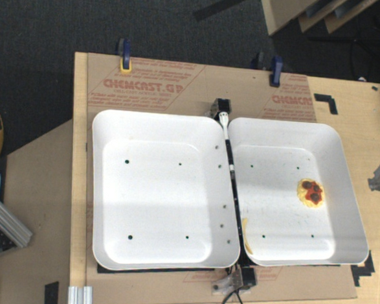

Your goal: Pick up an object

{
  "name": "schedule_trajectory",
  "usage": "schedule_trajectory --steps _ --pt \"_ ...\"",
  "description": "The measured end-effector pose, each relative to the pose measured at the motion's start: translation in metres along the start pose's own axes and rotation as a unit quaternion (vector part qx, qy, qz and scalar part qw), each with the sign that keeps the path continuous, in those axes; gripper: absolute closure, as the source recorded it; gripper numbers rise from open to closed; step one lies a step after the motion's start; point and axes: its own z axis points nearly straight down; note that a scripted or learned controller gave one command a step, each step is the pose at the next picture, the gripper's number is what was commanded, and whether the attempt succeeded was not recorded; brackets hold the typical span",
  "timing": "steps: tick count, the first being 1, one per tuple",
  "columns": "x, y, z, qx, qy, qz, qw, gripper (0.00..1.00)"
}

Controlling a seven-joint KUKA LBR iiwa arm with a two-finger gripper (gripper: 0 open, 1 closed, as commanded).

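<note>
Over in the right-hand bin (351, 211) the little yellow-and-red object (311, 193) lies untouched, so nothing's picked up yet. A grey bit of gripper (379, 177) sits at the bench edge, well apart from it; open or closed, can't tell. The whole reach and grab is left to do.

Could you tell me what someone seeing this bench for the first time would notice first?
Two shallow white bins lie side by side on a brown board, the left bin and the right bin. The one spot of colour is a small yellow and red object in the right bin, near its right wall.
</note>
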Motion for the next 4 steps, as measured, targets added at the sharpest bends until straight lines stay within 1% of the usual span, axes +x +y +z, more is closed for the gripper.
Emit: schedule_trajectory --steps 1,2,3,4 --pt "0.077 0.02 0.033 0.004 0.004 -0.004 1.0 1.0" --pt "0.146 0.005 0.081 0.006 0.004 -0.003 1.0 1.0" --pt "0.061 0.015 0.029 -0.001 -0.002 0.003 1.0 1.0" --pt "0.155 -0.002 0.086 0.006 0.004 -0.004 1.0 1.0"
